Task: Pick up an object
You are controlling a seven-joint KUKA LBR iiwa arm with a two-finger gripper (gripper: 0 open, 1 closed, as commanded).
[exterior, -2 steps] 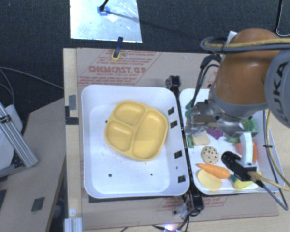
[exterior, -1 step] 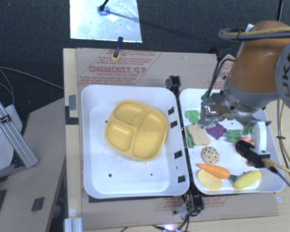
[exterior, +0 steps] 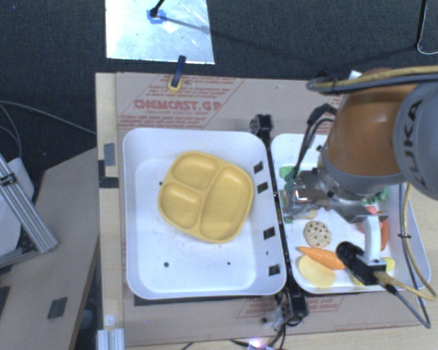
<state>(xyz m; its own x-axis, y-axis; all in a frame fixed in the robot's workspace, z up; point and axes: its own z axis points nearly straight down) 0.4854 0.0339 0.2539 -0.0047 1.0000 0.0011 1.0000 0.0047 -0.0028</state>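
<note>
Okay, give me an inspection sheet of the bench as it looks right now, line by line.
Surface: two shallow white bins side by side, left bin, right bin, on brown cardboard.
Job's things: round spotted cookie, orange carrot, pale yellow disc in the right bin.
Clutter: yellow three-compartment plate in the left bin.
Gripper: metal wrist low over the right bin; fingers unclear.
Cables: black cable on the arm.
Surroundings: dark carpet, shiny sheet.

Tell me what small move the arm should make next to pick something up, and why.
Probably lower straight down a little: the gripper hangs over the right bin, with the cookie and carrot lying loose just below it in the picture.
</note>
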